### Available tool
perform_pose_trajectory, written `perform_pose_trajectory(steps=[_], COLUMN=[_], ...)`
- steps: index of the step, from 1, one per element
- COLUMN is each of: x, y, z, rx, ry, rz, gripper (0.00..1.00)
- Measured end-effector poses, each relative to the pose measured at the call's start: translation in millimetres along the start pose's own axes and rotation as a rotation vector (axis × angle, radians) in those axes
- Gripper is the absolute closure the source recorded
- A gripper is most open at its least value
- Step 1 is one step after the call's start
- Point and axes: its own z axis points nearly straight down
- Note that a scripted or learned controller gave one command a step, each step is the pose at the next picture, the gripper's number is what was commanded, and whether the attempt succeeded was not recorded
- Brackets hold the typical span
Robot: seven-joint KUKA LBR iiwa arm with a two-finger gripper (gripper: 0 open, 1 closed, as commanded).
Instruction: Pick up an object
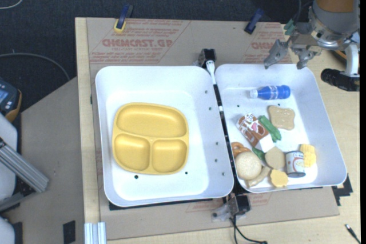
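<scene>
Gripper (287,58) at one o'clock above the right bin's (326,117) far rim, fingers spread wide and holding nothing, blue-capped bottle (269,92) lying just below it, toy foods heaped at five o'clock, yellow divided tray (151,138) in the left bin (108,88).

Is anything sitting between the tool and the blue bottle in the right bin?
No. In the camera view, the open tool hangs above the right white bin's far rim, and only bare bin floor separates it from the blue plastic bottle lying on its side.
</scene>
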Motion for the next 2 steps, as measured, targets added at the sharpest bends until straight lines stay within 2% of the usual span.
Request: perform_pose_trajectory(steps=[1,2], x=[0,6], y=[2,8], z=[-9,52], rx=[-0.014,-0.008], ry=[-0.002,-0.001], rz=[-0.002,-0.005], gripper=[0.0,0.0])
